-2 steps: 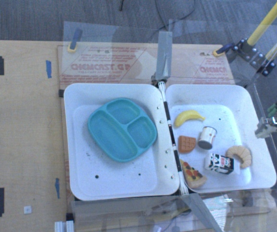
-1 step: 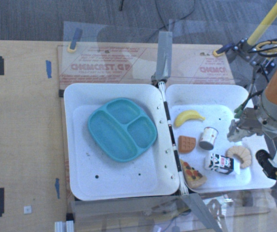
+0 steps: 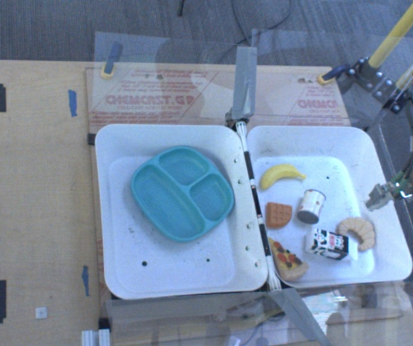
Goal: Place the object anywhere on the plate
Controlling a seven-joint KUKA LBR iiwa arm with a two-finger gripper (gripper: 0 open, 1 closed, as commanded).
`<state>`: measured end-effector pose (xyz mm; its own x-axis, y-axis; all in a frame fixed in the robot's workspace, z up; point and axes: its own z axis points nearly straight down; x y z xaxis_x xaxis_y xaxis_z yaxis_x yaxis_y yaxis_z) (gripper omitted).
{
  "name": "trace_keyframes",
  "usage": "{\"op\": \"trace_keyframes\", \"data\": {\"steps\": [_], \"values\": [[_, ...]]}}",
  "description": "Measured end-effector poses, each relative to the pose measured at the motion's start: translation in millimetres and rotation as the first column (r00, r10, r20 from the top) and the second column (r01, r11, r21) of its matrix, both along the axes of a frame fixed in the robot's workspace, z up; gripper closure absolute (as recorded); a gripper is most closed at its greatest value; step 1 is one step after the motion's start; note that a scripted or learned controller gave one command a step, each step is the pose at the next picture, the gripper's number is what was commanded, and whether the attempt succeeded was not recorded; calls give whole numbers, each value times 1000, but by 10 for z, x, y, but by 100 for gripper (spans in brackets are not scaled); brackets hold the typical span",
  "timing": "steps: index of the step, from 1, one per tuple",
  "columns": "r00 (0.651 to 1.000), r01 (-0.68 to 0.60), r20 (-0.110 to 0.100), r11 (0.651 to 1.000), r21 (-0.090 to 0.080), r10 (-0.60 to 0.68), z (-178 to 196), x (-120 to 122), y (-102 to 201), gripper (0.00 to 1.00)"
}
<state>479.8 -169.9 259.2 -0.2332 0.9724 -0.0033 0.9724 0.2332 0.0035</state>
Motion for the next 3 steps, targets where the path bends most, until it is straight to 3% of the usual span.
{"op": "trace_keyframes", "data": {"steps": [1, 2, 3], "values": [[942, 335, -8, 942, 2, -335, -546, -2, 1006, 100], [995, 99, -4, 995, 2, -99, -456, -5, 724, 100], [980, 198, -4, 980, 2, -198, -430, 735, 1451, 100]]}}
